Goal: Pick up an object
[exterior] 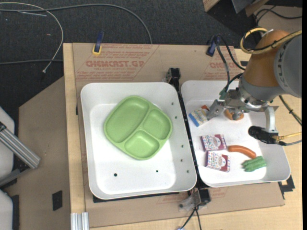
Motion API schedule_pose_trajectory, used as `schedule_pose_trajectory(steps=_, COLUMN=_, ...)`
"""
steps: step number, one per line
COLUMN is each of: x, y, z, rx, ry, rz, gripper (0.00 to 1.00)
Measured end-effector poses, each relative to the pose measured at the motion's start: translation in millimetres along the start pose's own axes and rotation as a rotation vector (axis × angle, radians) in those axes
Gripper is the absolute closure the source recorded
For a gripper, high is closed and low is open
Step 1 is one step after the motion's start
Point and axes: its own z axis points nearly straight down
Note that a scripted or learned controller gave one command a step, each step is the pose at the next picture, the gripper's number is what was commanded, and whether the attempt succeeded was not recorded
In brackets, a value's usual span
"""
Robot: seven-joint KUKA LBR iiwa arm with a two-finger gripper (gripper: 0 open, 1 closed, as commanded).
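Arm was in over the right bin (283, 169), reaching from the right, orange band up top, wrist low over the bin's back half. Gripper (221, 108) sat near the bin's upper-left area, metal bits splayed toward the left. Fingers' spread? Couldn't tell from this angle, wrist body blocked most of it. Nothing visibly between them, so no grasp to call.

Progress: pick looked not yet done. All the loose stuff was lying flat on the bin floor, nothing lifted. Judged early-to-mid stage, approach or descent, w/ grasp and lift left to do.

Candidates: small blue-and-white packet (197, 117) lay just left of the gripper, closest item, right by the leftmost metal tip, touching or not, unclear. An orange-brown item (235, 113) sat just right of the gripper, partly under the wrist, identity unclear. Two pink-and-white packets (215, 150) lay nearer the front, apart from the gripper. Toy carrot (245, 153), orange w/ green top, lay front-right, well apart from the gripper.

Left bin (88, 128) held a green divided plate (138, 127), far from the arm, prob. not the target.

Best guess: blue-and-white packet was the one in play.
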Motion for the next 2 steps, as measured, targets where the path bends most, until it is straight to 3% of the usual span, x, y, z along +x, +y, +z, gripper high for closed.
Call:
schedule_pose_trajectory(steps=1, x=1.3, y=2.8, z=33.5, rx=-0.008, ry=0.003, rz=-0.001, gripper=0.00)
schedule_pose_trajectory(steps=2, x=2.4, y=6.1, z=18.2, rx=-0.019, ry=0.003, rz=-0.002, gripper=1.00)
